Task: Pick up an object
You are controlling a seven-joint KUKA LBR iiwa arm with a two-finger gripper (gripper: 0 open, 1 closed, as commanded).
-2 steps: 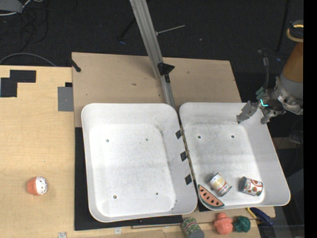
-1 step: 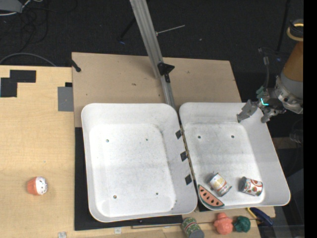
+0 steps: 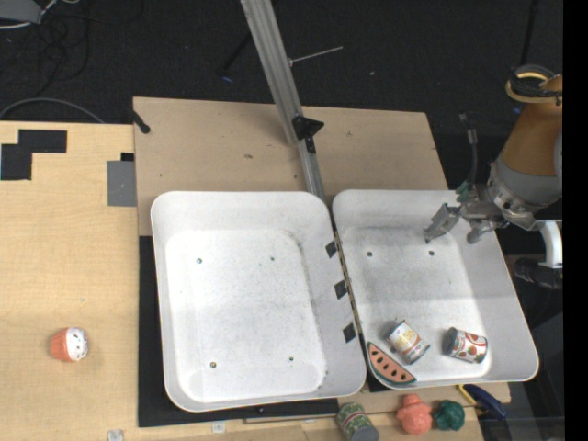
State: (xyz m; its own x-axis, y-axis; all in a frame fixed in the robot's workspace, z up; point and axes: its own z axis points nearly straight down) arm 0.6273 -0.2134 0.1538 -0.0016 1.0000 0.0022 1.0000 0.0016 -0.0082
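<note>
In the right bin (image 3: 404,265) lie a small can with a tan label (image 3: 406,340), a red and white can on its side (image 3: 465,344), and a watermelon slice (image 3: 390,364) at the front left corner. My gripper (image 3: 457,224) hangs over the bin's back right part, well away from these objects. Its two fingers are spread apart with nothing between them. The orange band of the arm (image 3: 533,141) rises above it at the right edge.
The left bin (image 3: 239,292) sits beside the right one. In front of the bins lie a green can (image 3: 351,419), a pink toy (image 3: 413,414) and a green toy (image 3: 449,414). An orange ball (image 3: 69,344) rests on the wooden bench at left. A metal rail (image 3: 280,81) slants behind the bins.
</note>
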